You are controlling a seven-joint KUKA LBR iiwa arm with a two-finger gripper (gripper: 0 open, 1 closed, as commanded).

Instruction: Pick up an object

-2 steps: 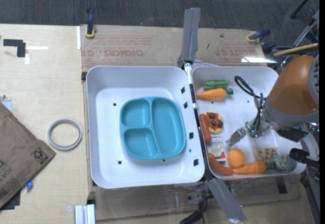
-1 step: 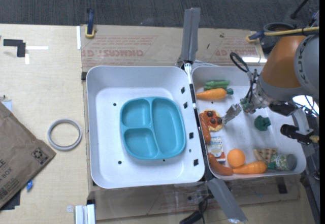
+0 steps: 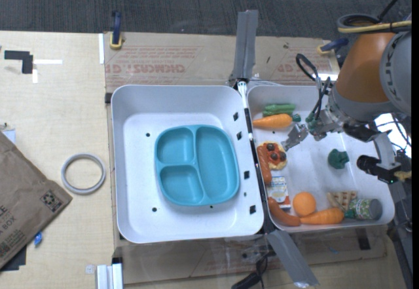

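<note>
Gripper (image 3: pixel 296 137) hangs over the right bin (image 3: pixel 386 212); cannot tell its state. Just above-left of it a carrot (image 3: pixel 273 122) lies roughly level, long axis left-right, tip pointing left. Beside the carrot's far side, a green bean pod (image 3: pixel 278 109) lies parallel.

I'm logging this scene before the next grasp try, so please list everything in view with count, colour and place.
Bins: 2, white, side by side on the bench.
Divided plate: 1, teal, left bin.
Carrots: 2, orange, right bin's far and near ends.
Green vegetable: 1, right bin's far edge.
Pizza slice: 1, right bin's left wall.
Orange: 1, right bin.
Green lump: 1, right bin.
Tape ring: 1, grey, left of the bins.
Gripper: 1, over the right bin.
</note>
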